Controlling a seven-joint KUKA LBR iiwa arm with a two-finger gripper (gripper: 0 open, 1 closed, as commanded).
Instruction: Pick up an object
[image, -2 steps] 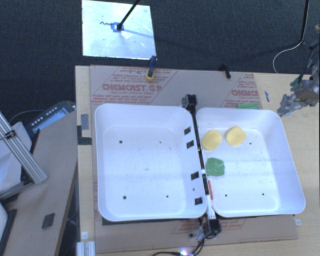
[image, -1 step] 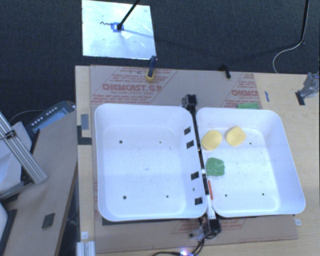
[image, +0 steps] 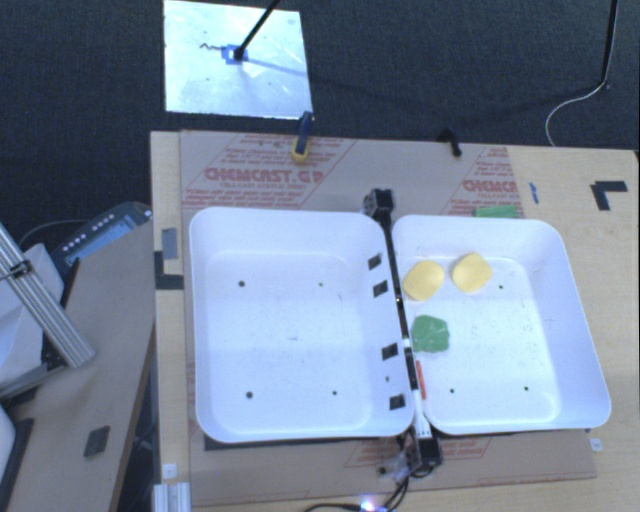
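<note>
Lab test bench: paired white bins (image: 290, 225), protective board (image: 330, 165), cabling (image: 585, 95).

Of the rig's own hardware, what can be seen is fixed to the counter (image: 165, 330). A row of small black clips (image: 380, 289) runs down the seam between the left bin (image: 290, 330) and the right bin (image: 500, 370). A black bracket (image: 378, 202) sits at the seam's far end and dark wiring (image: 420, 458) at its near end.

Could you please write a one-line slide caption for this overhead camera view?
Two white bins side by side: the right bin holds two yellow pieces and a green piece.
</note>
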